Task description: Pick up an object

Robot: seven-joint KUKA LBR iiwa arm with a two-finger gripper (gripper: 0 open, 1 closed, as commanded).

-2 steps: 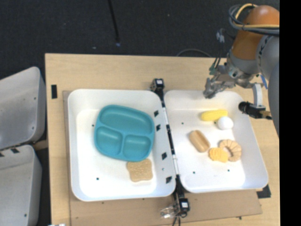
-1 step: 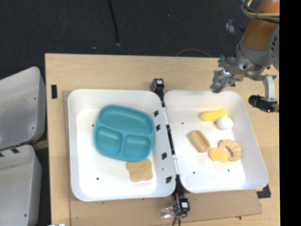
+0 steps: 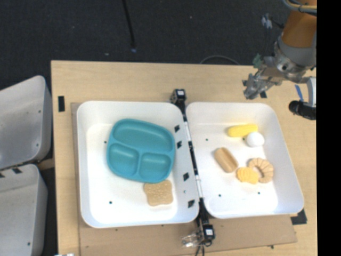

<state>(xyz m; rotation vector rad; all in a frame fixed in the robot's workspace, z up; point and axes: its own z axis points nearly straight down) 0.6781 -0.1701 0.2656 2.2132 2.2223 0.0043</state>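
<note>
In the right bin [image 3: 213, 116] lie a yellow banana-like piece [image 3: 242, 130], a white egg [image 3: 255, 139], a tan bread roll [image 3: 225, 159], a small yellow ridged piece [image 3: 246, 175] and a curled brown pastry [image 3: 262, 169]. The left bin [image 3: 90, 137] holds a teal divided plate [image 3: 141, 150] and a slice of toast [image 3: 159, 192] just in front of it. My gripper [image 3: 256, 88] hangs above the bench past the right bin's far edge, pointing down, with nothing seen between its fingers.
The arm's orange band [image 3: 300, 30] and grey wrist stand at the upper right. A black clip [image 3: 178, 95] sits at the far end of the seam between the bins, another clip [image 3: 205, 231] at the near end. White panels [image 3: 21, 121] flank the bench on the left.
</note>
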